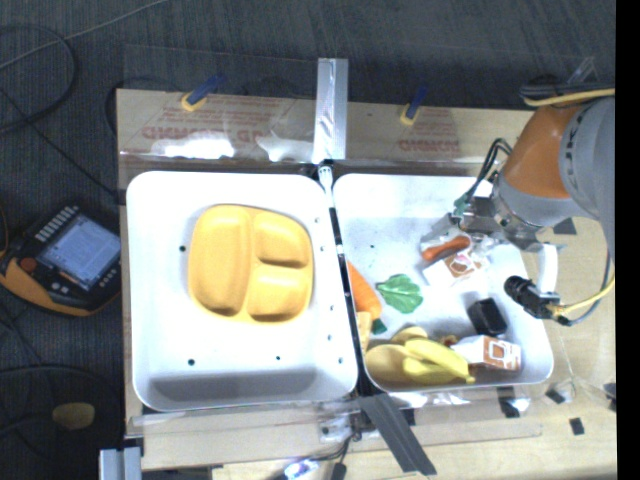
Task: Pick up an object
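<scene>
The arm (560, 163) comes in from the right, its orange band above the wrist, and the gripper (462, 230) sits low over the upper middle of the right bin (400, 193). Whether its fingers are spread or pressed together cannot be told — the wrist body and a pale crumpled wrapper (438, 235) hide the tips, and nothing is plainly seen between them.

Right at the gripper lies a small orange-red piece (444, 249), touching the wrapper. Just below the gripper is a small white and orange carton (463, 265). Below and to the left of it, a green leaf-shaped toy (400, 292) rests on the bin floor, apart from the rest. Farther left, against the wall shared by the two bins, lies an orange carrot (362, 290). Below the gripper and slightly right is a black block (488, 316).

Well below the gripper, along the near wall of the bin, a bunch of yellow bananas (420, 358) lies next to a brown and white carton (495, 352), the two touching or nearly so.

Far to the left of the gripper, in the left bin (160, 368), a yellow divided plate (250, 261) lies flat — three compartments, facing up. Outside the bins, farthest left, a handheld control pendant (68, 258) rests on the dark floor.
</scene>
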You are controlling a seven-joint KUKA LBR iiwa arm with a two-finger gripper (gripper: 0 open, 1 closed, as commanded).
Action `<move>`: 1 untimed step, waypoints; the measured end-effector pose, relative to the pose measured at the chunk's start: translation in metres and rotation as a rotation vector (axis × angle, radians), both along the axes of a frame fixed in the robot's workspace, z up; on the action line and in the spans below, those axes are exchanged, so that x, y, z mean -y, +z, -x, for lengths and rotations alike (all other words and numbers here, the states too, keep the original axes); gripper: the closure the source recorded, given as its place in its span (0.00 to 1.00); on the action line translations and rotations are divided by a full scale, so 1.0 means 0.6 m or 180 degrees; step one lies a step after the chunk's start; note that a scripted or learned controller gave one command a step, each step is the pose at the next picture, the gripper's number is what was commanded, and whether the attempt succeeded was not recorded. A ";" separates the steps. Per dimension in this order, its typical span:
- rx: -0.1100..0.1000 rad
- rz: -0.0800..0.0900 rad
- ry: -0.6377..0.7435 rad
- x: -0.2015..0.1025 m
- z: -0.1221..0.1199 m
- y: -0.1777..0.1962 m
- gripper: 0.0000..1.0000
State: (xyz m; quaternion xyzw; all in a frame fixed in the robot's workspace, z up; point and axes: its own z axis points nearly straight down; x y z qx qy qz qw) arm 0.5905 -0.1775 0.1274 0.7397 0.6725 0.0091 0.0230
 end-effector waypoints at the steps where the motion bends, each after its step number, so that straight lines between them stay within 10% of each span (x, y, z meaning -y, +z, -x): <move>1: -0.0124 -0.0053 0.0055 -0.020 -0.125 -0.066 0.00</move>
